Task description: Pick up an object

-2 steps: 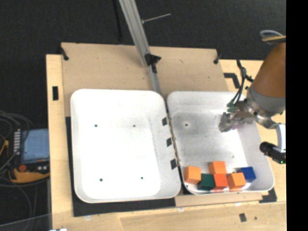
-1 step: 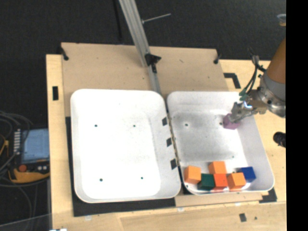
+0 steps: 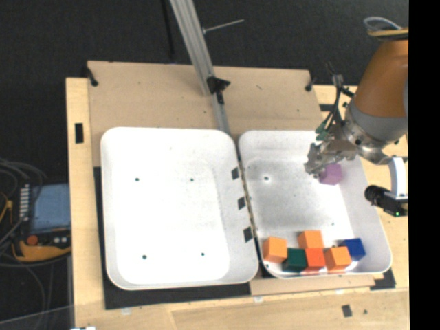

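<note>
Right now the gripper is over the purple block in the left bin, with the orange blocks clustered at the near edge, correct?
Not quite: the camera view shows the gripper and purple block in the right bin, not the left. The orange blocks do sit at its near edge.

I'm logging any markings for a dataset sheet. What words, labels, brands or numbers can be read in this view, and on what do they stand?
None can be read.
The blocks, the purple object, both bins and the arm show no print.
The blue device left of the bench is too blurred to tell whether it bears a label.
</note>
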